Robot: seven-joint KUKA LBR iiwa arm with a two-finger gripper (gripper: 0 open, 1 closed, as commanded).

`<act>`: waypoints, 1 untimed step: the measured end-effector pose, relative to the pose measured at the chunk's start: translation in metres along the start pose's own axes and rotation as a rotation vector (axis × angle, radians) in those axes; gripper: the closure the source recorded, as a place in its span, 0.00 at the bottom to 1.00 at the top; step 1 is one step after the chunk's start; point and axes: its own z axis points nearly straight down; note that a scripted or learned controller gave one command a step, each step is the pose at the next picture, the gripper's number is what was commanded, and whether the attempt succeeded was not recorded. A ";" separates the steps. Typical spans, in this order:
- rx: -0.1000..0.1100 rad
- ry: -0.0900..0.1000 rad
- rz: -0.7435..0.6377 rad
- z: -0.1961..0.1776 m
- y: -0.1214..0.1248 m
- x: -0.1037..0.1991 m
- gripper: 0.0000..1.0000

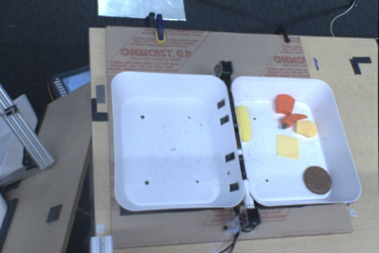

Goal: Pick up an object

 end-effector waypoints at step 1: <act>0.000 0.000 0.000 0.000 0.000 0.000 1.00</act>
